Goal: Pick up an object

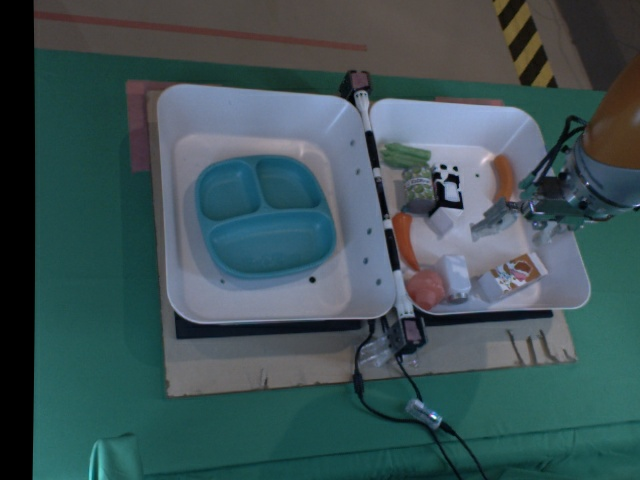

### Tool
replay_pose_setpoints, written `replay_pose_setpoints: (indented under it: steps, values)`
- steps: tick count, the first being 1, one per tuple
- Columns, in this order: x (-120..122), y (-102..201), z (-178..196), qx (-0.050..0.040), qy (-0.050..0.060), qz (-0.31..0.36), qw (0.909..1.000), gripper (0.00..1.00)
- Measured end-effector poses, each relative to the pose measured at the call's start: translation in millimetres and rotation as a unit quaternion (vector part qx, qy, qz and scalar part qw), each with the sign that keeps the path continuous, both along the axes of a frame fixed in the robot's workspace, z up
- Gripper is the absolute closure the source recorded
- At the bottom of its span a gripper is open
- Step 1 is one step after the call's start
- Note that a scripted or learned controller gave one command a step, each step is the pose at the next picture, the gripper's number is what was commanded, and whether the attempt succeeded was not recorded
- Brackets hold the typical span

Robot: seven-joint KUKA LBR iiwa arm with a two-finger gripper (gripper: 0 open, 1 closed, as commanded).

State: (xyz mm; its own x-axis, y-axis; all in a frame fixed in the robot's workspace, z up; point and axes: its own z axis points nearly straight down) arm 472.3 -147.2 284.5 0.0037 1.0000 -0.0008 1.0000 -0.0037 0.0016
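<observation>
**Dim, cool light, soft focus**

Even, subdued light with a bluish-green cast is falling from above. The two white bins (265, 118) left of the claw (505, 216) are showing as the brightest areas, without harsh glare. Soft, short shadows are sitting under the bin rims along the near edge. Small items beside the claw are looking slightly blurred, their print unreadable. The arm (610, 148) is going soft at the frame's edge.

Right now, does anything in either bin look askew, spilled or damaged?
Nothing stands out. The small items lie jumbled in the right bin, as loose picking stock would. The blue plate sits flat in the left bin, slightly rotated. No spill or damage shows.
</observation>
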Motion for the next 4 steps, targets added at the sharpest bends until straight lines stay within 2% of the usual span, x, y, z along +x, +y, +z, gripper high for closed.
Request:
replay_pose_setpoints:
  steps: [1,2,3,4]
  values:
    - [33,31,-88,-0.0001,0.000,0.000,1.0000,0.00]
    - [47,50,-100,-0.0024,-0.004,-0.002,1.0000,0.00]
    - [49,49,-87,-0.0034,-0.010,-0.003,0.9999,1.00]
    - [42,-26,-52,-0.0017,-0.002,-0.001,1.0000,1.00]
